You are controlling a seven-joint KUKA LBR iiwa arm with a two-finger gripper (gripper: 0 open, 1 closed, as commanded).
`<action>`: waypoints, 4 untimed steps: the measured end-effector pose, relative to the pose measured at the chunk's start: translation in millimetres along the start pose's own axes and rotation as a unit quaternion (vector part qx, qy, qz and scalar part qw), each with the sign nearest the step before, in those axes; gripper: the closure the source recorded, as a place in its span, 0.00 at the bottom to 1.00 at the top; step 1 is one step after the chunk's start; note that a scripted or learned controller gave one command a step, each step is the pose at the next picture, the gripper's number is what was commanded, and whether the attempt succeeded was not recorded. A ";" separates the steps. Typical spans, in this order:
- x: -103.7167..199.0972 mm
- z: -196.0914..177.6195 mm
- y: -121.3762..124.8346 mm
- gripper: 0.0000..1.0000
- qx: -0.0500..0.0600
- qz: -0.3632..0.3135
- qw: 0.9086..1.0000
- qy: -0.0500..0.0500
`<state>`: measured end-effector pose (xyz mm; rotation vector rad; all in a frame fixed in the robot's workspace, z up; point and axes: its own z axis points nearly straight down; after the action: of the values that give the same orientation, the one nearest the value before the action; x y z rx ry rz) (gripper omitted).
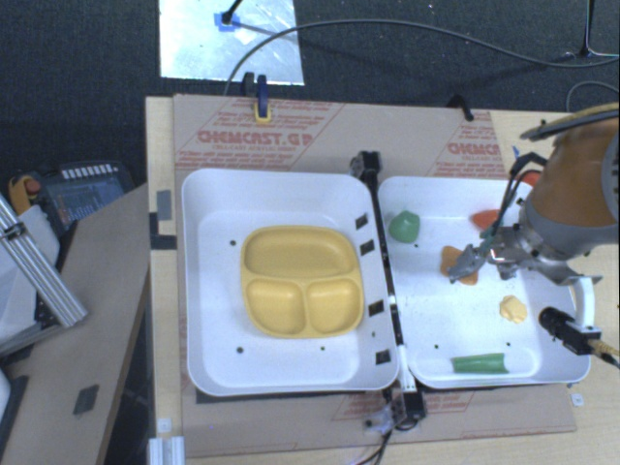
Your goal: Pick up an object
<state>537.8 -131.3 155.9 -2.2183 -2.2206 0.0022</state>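
On the counter [160, 289], the left bin [208, 260] carries a yellow three-compartment tray [298, 281], while the right bin [426, 356] holds a green round piece [404, 226], an orange piece [455, 262], a pale yellow lump [513, 309], a green bar [479, 362] and a red-orange piece [486, 218]. The tool [468, 263] hangs right at the orange piece, apparently in the closing-in step; whether it is spread or pinching I cannot tell. Next it likely needs a firm close and a straight lift.
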 end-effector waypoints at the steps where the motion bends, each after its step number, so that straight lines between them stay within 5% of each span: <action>1: 9.8 53.7 4.0 0.00 0.000 -0.001 1.000 0.000; 2: 10.1 72.2 4.3 0.00 -0.001 0.000 1.000 0.000; 3: 9.8 60.7 5.4 1.00 -0.003 0.000 1.000 -0.001; 4: 8.7 17.1 3.8 1.00 -0.004 -0.001 1.000 -0.001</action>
<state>541.5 -122.6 138.8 -2.2216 -2.2281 -0.0049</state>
